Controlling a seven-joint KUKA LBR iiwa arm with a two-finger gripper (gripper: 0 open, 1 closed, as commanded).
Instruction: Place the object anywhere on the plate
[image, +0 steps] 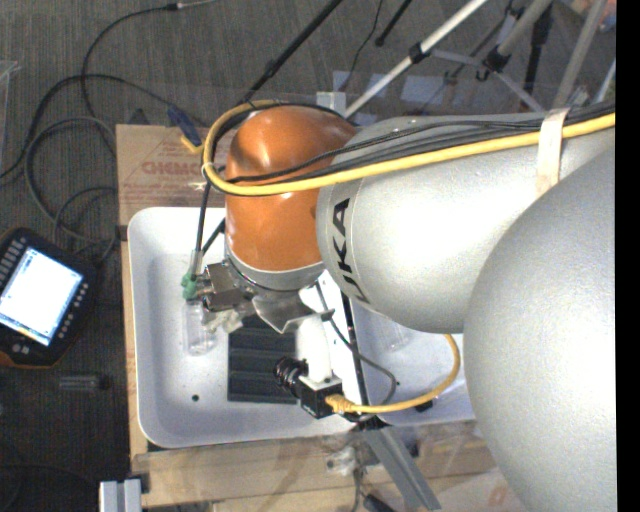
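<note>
Grey arm (480, 260) fills frame right, over white bin (160, 330) w/ black block (255, 365); jaw state can't tell.

**Arm, outward look**

Arm (480, 260): pale grey, rounded shell, speckled finish. Orange band (275, 190) glossy, dome-like. Black letters "KA" on grey. Yellow cable (400, 160) runs along the top, strapped by white tape (548, 150). Green connector (189, 285) at wrist.

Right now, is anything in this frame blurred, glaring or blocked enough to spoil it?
Camera view: the arm sits close to the lens, looks soft and covers much of the bins; its orange band carries a mild sheen. The white bin is evenly lit, no harsh shadows. The tablet screen is blown out.
</note>
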